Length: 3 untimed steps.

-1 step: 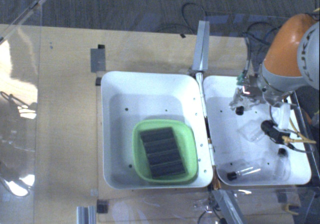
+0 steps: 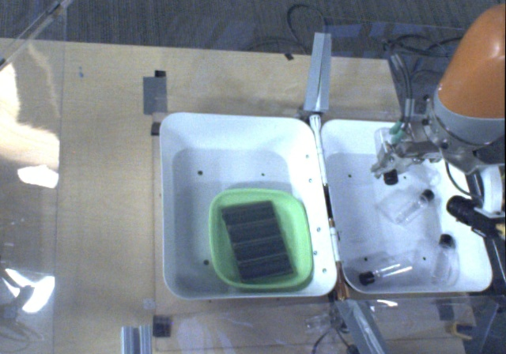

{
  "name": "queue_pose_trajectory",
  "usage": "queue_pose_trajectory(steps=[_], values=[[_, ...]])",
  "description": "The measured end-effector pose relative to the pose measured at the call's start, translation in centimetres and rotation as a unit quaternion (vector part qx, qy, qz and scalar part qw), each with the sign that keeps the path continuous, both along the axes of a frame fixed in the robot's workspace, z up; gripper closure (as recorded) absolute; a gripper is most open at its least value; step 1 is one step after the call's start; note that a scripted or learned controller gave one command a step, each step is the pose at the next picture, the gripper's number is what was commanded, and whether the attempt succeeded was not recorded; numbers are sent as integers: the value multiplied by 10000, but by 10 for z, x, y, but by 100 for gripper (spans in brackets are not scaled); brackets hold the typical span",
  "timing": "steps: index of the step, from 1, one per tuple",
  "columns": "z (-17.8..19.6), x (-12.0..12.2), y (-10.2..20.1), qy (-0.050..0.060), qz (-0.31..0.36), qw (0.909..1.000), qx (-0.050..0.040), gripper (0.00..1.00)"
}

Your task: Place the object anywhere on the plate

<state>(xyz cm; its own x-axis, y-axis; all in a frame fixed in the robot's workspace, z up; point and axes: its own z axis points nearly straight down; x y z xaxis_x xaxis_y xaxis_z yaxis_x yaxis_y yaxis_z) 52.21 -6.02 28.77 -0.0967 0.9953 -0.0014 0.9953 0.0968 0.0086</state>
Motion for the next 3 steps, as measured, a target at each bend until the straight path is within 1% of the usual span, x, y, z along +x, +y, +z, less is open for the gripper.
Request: queue_pose_trajectory(steps=[1,2,3], values=[[-50,0,52,15,462,9989,2,100],[-55,-8,53,9,1284,9917,-5,100],[-43,-29,62,7,1875,9823,-9,100]])
